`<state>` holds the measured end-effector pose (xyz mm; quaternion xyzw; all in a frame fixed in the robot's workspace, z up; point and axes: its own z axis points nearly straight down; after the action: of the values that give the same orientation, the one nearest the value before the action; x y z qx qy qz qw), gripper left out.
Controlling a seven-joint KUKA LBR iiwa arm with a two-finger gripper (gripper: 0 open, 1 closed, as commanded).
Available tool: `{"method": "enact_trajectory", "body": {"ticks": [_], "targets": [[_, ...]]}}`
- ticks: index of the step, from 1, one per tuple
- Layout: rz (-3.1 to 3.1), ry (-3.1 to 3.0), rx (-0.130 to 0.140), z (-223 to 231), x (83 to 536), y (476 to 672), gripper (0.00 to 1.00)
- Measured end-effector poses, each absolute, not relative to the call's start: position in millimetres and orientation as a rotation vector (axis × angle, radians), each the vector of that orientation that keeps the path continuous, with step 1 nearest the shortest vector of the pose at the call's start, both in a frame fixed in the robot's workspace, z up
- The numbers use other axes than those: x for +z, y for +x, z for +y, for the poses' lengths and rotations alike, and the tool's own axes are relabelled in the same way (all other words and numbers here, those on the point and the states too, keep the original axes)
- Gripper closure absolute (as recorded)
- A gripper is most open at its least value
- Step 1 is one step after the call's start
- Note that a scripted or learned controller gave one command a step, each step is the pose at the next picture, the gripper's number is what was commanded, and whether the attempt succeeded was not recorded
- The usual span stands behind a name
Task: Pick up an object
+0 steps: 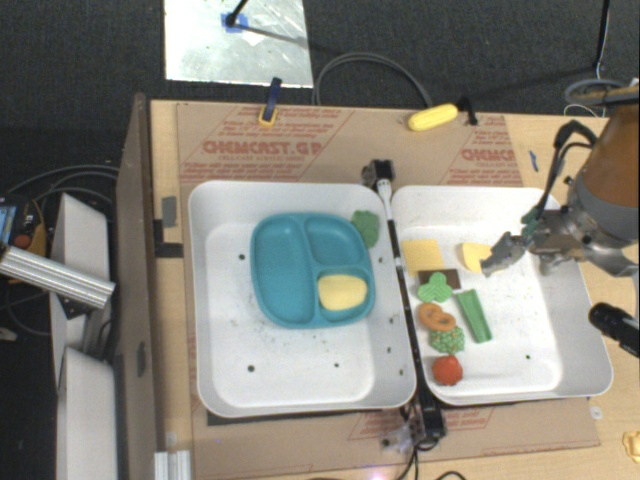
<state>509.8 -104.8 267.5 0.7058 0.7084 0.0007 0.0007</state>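
One yellow wedge (473, 257) lies by the right bin's (570, 368) far edge, touching our claw (497, 257) on its left. Claw spread: we can't tell. Wedge's long axis runs left-right.

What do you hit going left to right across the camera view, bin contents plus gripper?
Blue plate → yellow food piece on the plate → yellow block → green stick → gripper.

Arm (610, 198) cut off at right edge; fingers (497, 258) too blurred to judge
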Motion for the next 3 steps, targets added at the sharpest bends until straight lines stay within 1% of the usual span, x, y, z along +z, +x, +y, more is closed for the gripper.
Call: {"method": "enact_trajectory", "body": {"ticks": [1, 2, 3], "targets": [[2.226, 2.224, -0.006, -116, 165, 520.2, 0.0], [2.219, 2.218, 0.007, -103, 83, 519.9, 0.0], [2.22, 2.219, 0.004, -103, 95, 518.9, 1.0]]}}
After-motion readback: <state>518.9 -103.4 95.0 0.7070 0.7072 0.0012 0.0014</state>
